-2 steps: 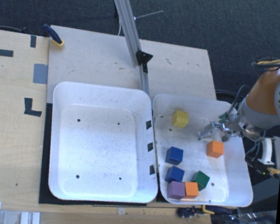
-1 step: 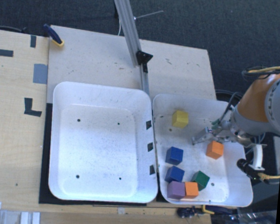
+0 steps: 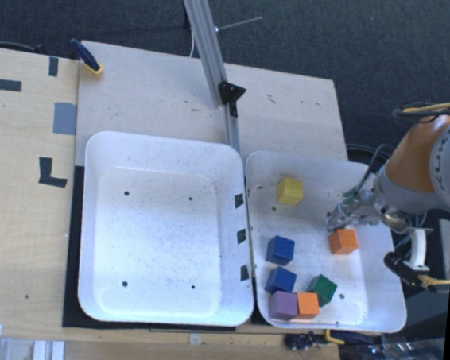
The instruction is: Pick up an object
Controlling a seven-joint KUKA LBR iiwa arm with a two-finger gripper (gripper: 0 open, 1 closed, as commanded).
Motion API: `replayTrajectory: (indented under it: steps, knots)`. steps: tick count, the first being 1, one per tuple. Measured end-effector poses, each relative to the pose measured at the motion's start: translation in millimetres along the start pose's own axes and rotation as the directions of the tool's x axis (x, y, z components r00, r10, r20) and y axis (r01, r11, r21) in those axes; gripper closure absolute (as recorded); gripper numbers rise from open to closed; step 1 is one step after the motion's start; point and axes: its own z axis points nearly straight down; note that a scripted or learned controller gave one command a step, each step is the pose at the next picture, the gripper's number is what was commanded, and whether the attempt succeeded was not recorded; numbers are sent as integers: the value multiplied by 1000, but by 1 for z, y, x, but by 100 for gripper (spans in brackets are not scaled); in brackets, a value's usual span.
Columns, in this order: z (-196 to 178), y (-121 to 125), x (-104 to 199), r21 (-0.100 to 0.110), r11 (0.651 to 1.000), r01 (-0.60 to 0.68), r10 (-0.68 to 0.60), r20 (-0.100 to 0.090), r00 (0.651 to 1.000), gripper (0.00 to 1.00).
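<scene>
**Hand low over right bin, orange cube just beside it**

While the grey arm with the orange band reaches in from the right, its two-finger hand (image 3: 342,217) sits low inside the right-hand shallow white bin (image 3: 371,310), near that bin's right wall. Whether the hand is released or clenched cannot be told at this angle; no object is visible between its fingers.

An orange cube (image 3: 343,241) lies on the bin floor just below the hand in the view, very close to it; contact cannot be confirmed. The cube sits slightly turned relative to the bin walls.

Other contents of the right bin:
- A yellow cube (image 3: 291,191) rests in the upper part, well apart from the hand and to its left.
- Two blue cubes, one upper blue cube (image 3: 280,249) and one lower blue cube (image 3: 281,279), lie near the left wall, close together.
- A purple cube (image 3: 283,304) and a small orange block (image 3: 308,305) sit touching, side by side, at the near edge.
- A green cube (image 3: 323,289) sits tilted, just above and right of the small orange block.

Both bins stand side by side on the pale wooden bench (image 3: 16,193), the left-hand shallow white bin (image 3: 100,154) adjoining the right one. A grey metal post (image 3: 207,41) crosses the bench slantwise above the bins.
</scene>
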Motion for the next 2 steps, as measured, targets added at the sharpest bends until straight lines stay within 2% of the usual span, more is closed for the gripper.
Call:
replayTrajectory:
  steps: [1,2]
  knots:
    - [-43,3,5,-5,1000,0,0,1,1000,100]
    - [-106,7,10,-7,1000,0,0,2,1000,100]
